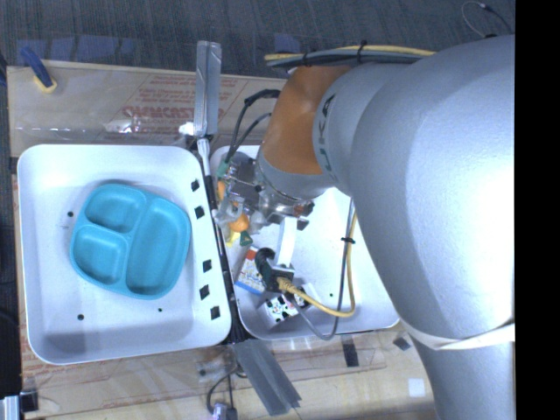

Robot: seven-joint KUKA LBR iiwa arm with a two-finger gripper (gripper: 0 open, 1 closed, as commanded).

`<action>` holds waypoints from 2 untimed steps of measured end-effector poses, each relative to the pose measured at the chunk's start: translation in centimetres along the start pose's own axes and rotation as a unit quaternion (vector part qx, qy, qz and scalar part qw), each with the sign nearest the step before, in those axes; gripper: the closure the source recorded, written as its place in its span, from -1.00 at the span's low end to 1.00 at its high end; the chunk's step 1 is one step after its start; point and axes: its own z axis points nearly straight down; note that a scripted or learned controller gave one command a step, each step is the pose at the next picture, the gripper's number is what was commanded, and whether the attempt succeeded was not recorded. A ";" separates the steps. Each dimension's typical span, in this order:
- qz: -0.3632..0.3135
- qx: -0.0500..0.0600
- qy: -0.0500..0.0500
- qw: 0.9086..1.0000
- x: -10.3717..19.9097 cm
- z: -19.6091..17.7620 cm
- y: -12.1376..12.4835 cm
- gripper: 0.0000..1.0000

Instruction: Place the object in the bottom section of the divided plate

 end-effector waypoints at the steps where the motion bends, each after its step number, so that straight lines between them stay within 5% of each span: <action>1: -0.015 0.000 -0.001 1.000 8.4 -3.3 -1.5 1.00; 2: 0.037 -0.001 -0.001 0.999 6.9 -8.0 0.9 1.00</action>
